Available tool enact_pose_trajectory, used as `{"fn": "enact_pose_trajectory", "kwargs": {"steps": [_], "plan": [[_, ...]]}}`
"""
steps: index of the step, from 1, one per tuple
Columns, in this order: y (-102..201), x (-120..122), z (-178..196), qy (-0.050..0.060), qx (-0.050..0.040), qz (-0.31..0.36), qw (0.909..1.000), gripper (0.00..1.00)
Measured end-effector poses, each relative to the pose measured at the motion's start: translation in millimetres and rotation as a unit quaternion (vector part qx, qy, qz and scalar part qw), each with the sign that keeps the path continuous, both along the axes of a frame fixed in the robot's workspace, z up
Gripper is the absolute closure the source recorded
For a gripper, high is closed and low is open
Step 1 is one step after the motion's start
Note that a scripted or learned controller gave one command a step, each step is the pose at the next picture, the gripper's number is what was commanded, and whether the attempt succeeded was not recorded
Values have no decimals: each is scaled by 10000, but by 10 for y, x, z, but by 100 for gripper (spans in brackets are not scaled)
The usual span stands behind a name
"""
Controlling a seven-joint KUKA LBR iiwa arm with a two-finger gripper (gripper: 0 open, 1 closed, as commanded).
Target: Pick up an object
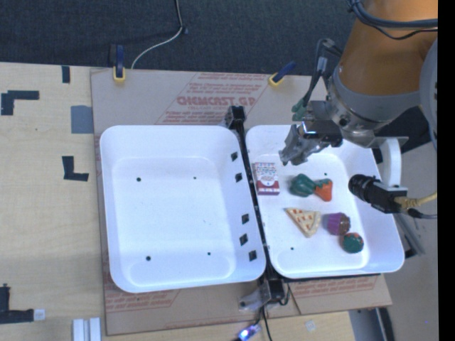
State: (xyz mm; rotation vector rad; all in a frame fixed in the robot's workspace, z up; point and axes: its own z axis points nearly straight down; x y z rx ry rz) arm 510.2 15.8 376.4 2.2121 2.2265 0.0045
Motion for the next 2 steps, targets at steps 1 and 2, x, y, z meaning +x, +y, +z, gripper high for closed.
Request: {"fn": "enact_pose_trajectory", "kwargs": {"steps": [1,2], "plan": [[277,244,980,-37,4,-7,10000,100],[361,-283,1617,-2,5,-12,10000,100]]}}
